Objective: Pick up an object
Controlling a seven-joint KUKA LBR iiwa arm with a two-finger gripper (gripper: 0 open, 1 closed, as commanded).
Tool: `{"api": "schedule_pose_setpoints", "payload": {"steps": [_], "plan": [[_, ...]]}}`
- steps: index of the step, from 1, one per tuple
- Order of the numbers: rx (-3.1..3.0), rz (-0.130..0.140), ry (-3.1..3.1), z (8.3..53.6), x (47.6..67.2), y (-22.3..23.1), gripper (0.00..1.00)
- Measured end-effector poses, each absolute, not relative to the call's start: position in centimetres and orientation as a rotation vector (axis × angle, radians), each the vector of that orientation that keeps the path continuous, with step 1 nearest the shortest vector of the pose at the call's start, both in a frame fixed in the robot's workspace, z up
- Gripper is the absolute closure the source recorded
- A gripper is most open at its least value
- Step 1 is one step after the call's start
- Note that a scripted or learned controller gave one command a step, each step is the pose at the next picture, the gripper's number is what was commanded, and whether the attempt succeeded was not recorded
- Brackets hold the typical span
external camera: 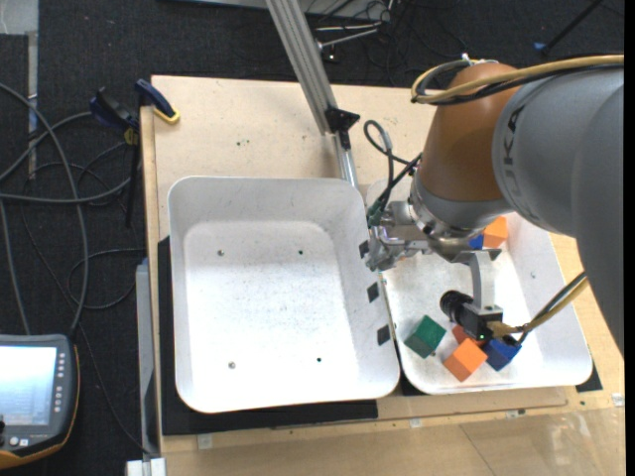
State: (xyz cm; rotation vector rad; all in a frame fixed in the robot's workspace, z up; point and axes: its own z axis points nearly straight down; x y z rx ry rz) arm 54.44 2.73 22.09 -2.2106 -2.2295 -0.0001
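Clamp (151, 100): blue and yellow, on the counter's (248, 117) far left corner.
Left bin (263, 296): white and shallow, touching its neighbour.
Pincer (385, 248): over the right bin's (556, 365) left edge, just beside the seam between the bins; whether it is wide or narrow cannot be told, and nothing shows in its grasp.
Green cube (426, 336): in the right bin, near front, below the pincer in the view.
Orange cube (463, 360): just right of the green one, near the front rim.
Blue cube (502, 352): touching the orange cube's right side.
Second orange cube (493, 232): farther back, partly hidden by the arm (556, 147).
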Motion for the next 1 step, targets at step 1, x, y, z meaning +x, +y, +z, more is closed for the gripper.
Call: {"api": "schedule_pose_setpoints", "payload": {"steps": [1], "plan": [[-2.211, -0.003, -2.231, 22.35, 54.44, 8.2, 1.0]]}}
